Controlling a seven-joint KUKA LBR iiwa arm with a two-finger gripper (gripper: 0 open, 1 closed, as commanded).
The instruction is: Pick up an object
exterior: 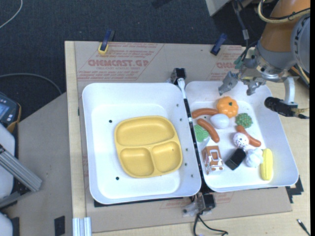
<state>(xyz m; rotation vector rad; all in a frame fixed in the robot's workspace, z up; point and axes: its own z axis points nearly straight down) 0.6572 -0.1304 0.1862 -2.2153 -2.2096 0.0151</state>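
Note:
My gripper (240,85) hangs open above the far edge of the right bin (284,146), with nothing between its fingers. Just in front of it lies an orange pumpkin-like toy (227,105). Near it lie two sausages (207,129), a white egg-like piece (220,121), a green broccoli piece (243,119) and a green leaf-like piece (201,132). Further forward are a brown and white toy truck (212,160), a black block (235,158), a white spotted ball (240,141), a white figure (254,157) and a yellow corn cob (266,164).
The left bin (98,171) holds a yellow divided tray (146,145). A black divider clamp (178,75) sits between the bins at the far side. Blue clamps (105,41) grip the cardboard base at the back.

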